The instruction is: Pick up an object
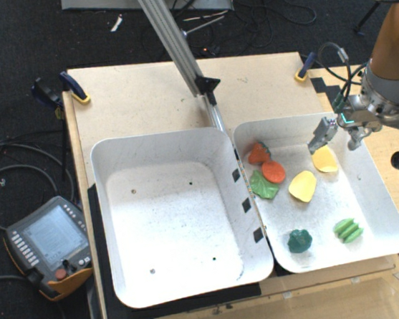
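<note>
Yellow pieces lie under a claw (341,135) that hangs open and empty over the right bin (380,191).

The claw's two fingers stand spread apart above the bin's far right part, with nothing between them; the nearest thing is a small yellow piece (324,160) just below, and a larger yellow piece (303,186) sits near it toward the middle. Along the divider lie two orange pieces (266,163) touching a green leaf-like piece (264,185); a dark green piece (299,240) and a light green ridged piece (348,229) rest at the near side. The left bin (167,217) sits beside it on the desk (148,96). The risk, as I judge it: the small yellow piece looks flat and smooth, so fingers closing off-centre could nudge it aside or slip over it and close on air.
</note>
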{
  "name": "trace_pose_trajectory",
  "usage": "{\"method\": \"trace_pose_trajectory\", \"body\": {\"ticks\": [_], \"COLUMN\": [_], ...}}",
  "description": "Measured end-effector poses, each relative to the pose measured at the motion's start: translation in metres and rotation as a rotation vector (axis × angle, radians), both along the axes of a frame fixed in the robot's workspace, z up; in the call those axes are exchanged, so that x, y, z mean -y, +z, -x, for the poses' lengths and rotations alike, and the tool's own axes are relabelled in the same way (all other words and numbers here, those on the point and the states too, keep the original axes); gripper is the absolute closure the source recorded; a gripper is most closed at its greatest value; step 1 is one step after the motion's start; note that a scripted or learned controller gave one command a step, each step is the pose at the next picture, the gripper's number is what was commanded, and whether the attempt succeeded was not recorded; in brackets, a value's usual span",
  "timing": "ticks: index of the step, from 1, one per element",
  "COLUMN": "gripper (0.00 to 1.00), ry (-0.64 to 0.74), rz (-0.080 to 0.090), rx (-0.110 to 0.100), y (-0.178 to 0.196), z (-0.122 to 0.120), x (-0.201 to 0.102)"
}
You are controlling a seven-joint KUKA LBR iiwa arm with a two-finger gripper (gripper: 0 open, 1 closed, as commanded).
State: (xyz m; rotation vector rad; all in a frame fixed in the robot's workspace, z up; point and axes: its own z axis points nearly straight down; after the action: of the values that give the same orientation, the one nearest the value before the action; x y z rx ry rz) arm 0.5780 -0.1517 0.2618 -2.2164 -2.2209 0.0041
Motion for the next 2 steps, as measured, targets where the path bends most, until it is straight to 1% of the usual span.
{"method": "trace_pose_trajectory", "body": {"ticks": [1,2], "gripper": [0.00,0.00], "ry": [-0.001,-0.001], "rz": [0.001,0.000], "rx": [0.004,-0.002], "y": [0.002,-0.059], "z": [-0.001,-0.003], "x": [0.000,-0.008]}}
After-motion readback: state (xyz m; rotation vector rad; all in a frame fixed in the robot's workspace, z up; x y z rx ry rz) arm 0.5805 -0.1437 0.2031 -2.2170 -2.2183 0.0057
